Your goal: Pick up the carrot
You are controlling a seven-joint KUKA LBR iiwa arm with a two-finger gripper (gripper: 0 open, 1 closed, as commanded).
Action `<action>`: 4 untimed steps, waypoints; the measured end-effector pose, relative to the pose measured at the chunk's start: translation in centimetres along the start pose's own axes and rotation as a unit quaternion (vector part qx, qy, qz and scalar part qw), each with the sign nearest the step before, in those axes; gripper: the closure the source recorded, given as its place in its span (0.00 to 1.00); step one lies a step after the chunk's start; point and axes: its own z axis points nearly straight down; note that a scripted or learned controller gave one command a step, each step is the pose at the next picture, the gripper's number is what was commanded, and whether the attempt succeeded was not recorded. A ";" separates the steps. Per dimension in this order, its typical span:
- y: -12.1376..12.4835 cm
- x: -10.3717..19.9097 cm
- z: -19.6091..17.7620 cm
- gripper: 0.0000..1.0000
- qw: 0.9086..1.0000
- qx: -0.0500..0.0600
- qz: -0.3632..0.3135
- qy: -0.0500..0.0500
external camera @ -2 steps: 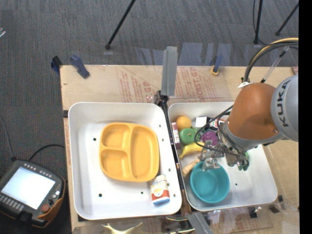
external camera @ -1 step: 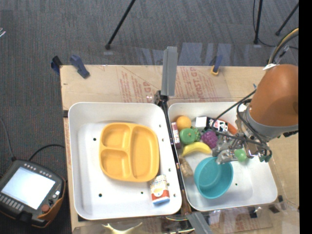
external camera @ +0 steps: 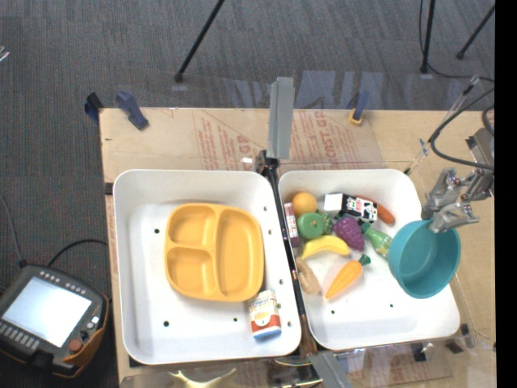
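Dark grey carpet surrounds a plywood bench bearing two shallow white bins side by side. Inside the left bin sit a yellow divided plate and, near the front edge, a small carton. Inside the right bin the carrot lies tilted near the middle, free, just below a banana and close to purple grapes. A teal bowl leans at that bin's right side. My pincer sits at the bowl's upper rim; I cannot tell how far it is open or whether it grips the rim.
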 end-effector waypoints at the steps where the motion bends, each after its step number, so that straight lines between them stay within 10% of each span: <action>1: -3.8 1.3 -8.5 1.00 1.000 0.001 0.025 0.000; 2: -6.8 -2.5 -10.9 1.00 0.998 -0.002 -0.063 0.004; 3: -6.4 2.4 -3.4 1.00 0.969 -0.005 -0.245 0.005; 4: -6.2 2.7 3.8 1.00 0.921 -0.006 -0.389 0.004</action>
